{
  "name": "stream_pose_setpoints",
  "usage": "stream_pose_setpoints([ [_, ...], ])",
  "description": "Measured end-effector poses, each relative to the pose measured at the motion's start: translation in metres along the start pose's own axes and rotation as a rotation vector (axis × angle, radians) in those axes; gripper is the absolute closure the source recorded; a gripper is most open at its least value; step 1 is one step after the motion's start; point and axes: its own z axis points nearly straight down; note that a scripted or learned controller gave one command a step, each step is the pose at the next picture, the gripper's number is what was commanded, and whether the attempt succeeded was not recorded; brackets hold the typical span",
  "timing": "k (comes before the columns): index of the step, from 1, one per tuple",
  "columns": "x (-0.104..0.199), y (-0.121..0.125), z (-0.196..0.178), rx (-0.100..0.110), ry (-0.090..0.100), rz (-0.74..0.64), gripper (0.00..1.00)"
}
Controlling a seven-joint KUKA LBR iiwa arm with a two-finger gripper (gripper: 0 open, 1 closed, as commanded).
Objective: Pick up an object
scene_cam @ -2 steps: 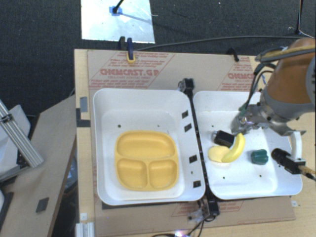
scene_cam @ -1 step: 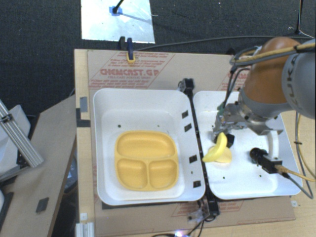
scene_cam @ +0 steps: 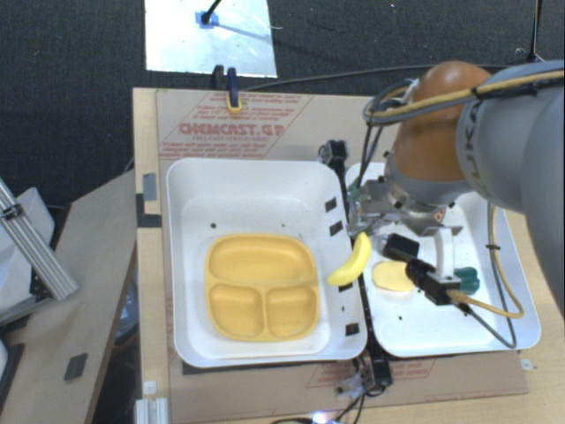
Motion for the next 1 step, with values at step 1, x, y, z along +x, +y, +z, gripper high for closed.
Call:
stream_pose_setpoints([
  [1,0.0503,0.0116,0.0055,0.0,0.0,0.0,1.0],
])
